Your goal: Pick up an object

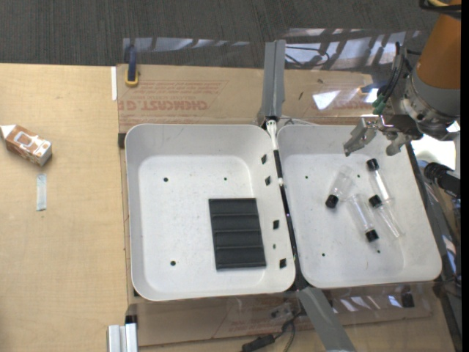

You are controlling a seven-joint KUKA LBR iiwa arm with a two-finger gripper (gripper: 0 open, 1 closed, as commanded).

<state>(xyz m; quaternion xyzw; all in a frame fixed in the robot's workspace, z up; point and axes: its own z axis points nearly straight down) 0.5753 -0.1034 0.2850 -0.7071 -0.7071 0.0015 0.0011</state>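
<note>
Gripper (375,136) hangs over the far edge of the right bin (410,270), its two fingers spread apart with nothing between them; one fingertip sits toward the bin's middle divider, the other toward the arm. It is carried by the grey arm with the orange band (443,46), which enters from the right, so the wrist leans in over the bin's far right corner. Candidate objects lie just below and in front of the gripper on the bin floor: a loose cluster of clear tubes with black caps. One tube (377,183) lies nearly under the gripper, its cap pointing toward it; a second (339,189) lies a little to the divider side with its black cap at the near end; a third (363,218) lies nearer the viewer, crossing or touching its neighbours, though exact contact is hard to judge because the tubes are transparent. In my judgement the open stance above this cluster suits a descent onto the nearest tube, and the crowding risks a grasp that nudges a neighbour or slips on the smooth round body. Well away from the gripper, across the divider, a black ribbed block (237,233) lies flat in the left bin (146,270). Farther still, on the table (58,270), a small printed carton (28,145) lies outside both bins and plays no part.
</note>
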